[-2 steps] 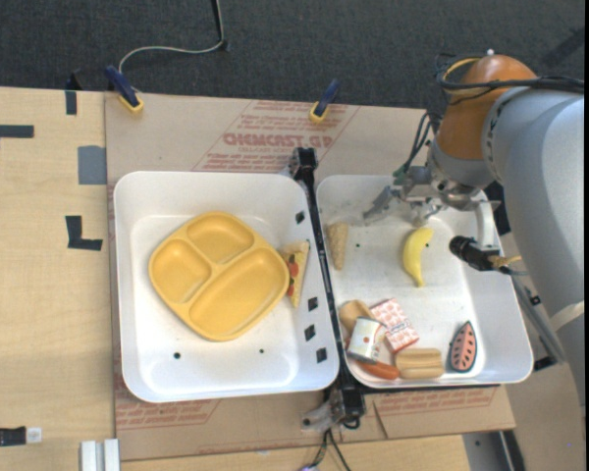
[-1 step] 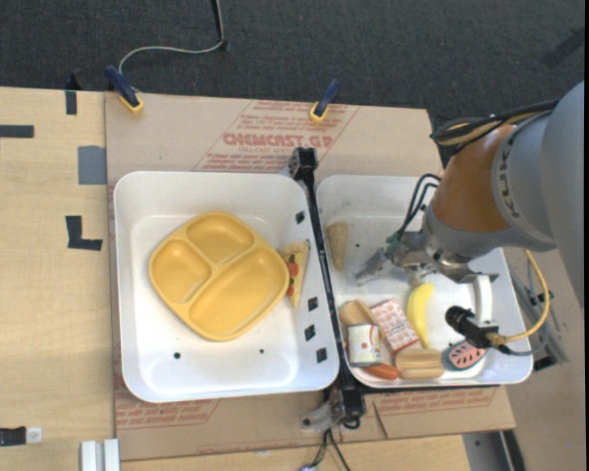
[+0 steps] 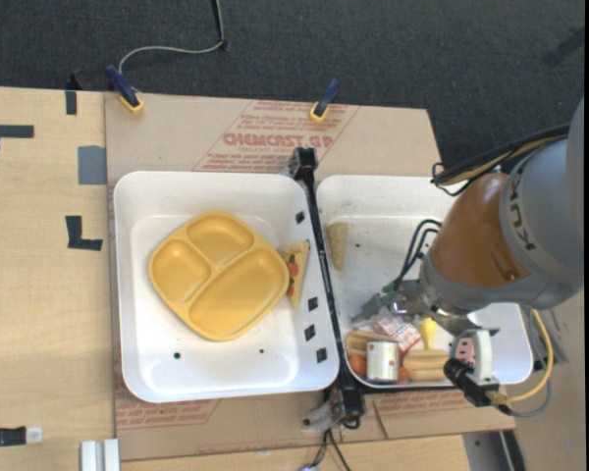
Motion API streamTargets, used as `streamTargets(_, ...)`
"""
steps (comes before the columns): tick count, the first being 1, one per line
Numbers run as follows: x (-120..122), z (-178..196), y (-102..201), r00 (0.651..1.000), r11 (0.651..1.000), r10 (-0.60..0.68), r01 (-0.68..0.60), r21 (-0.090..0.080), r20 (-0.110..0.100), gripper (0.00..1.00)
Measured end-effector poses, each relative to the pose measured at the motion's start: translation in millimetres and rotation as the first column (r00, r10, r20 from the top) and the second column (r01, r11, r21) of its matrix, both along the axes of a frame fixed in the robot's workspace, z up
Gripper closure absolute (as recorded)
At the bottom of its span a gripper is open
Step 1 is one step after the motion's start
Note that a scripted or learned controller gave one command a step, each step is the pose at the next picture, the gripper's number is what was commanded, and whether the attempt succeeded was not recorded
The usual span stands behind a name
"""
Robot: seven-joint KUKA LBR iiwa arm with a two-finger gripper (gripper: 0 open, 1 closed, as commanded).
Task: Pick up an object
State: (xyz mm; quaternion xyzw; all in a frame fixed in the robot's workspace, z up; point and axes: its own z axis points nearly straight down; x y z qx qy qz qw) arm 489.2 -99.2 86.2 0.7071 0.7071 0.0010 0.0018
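Note:
My gripper (image 3: 394, 306) is low in the right bin (image 3: 373, 207), just above a small pile of toy food at the bin's front edge. The pile holds a white can (image 3: 381, 360), a hot dog bun (image 3: 424, 365), a red and white packet (image 3: 405, 335) and a yellow piece (image 3: 430, 333). The arm's orange band (image 3: 476, 240) hangs over the right half of this bin and hides what lies under it. A tan cone-shaped piece (image 3: 337, 243) lies alone by the divider.
The left bin (image 3: 142, 361) holds a yellow divided plate (image 3: 219, 275), with a pizza-slice toy (image 3: 295, 272) between it and the black divider (image 3: 317, 263). Cables hang off the wrist at the front right (image 3: 481, 381). Blue and yellow clamps (image 3: 126, 88) pin the cardboard behind.

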Motion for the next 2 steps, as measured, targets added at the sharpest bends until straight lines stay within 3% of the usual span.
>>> streamTargets(1, 0, 9, -1, 1.000, 1.000, -0.001, 0.001, -0.001, 0.002, 1.00)
streamTargets(2, -5, 98, 58, 1.000, 1.000, 0.002, -0.002, 0.002, -0.005, 1.00)
